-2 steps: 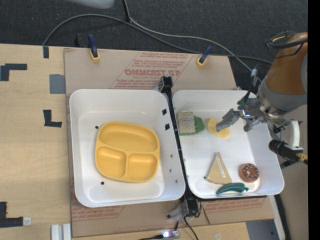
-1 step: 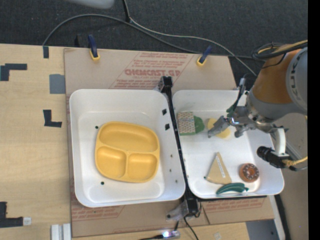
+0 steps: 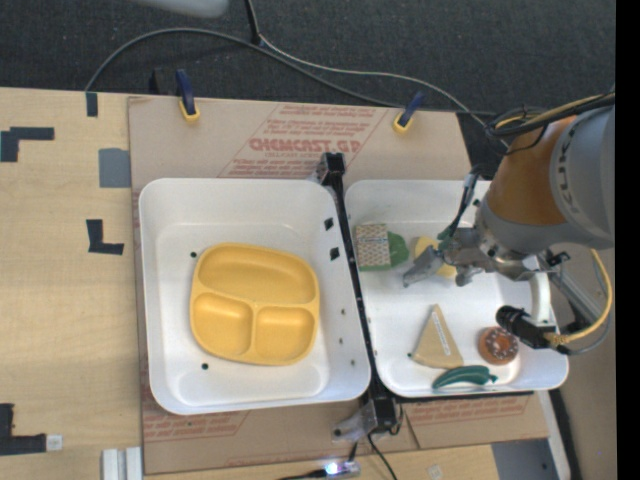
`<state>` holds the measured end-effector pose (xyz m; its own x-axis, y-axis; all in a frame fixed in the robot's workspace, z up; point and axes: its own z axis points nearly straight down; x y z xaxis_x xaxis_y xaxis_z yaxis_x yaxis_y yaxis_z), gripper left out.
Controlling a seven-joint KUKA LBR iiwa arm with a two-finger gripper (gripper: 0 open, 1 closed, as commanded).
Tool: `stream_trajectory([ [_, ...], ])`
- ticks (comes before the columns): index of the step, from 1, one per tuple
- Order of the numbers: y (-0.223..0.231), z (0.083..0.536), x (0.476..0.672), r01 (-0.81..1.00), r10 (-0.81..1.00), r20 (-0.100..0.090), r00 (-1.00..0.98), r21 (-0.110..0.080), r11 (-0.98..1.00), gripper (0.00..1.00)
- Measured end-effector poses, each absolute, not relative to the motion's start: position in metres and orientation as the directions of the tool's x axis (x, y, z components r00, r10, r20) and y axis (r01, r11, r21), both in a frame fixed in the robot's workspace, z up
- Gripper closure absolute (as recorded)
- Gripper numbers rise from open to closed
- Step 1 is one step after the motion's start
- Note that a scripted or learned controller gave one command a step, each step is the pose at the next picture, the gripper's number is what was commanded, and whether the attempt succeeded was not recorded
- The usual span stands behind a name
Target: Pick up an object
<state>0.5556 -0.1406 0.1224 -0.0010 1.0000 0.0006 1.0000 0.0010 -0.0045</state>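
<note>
Claw [image 3: 443, 268] sits over the right bin [image 3: 395, 368], fingers spread apart with nothing between them. Left bin [image 3: 160, 218] has a yellow divided plate [image 3: 255, 303]. Right bin holds a green sponge [image 3: 378, 246], tan wedge [image 3: 437, 338], green pepper [image 3: 463, 376] and donut [image 3: 497, 345]. A yellow thing [image 3: 427, 246] is mostly hidden behind the claw. The sponge lies just left of it.

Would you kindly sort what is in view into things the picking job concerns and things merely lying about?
Job in hand:
gripper
tan wedge
green curved piece
checkered block
brown round piece
right bin

Lying about:
yellow divided tray
left bin
blue-and-yellow clamps
black cable
</note>
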Motion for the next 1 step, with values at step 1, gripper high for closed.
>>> stream_trajectory([
  [1,-0.1402,0.0835,0.5557,1.000,1.000,-0.002,-0.001,-0.001,0.001,0.00],
])
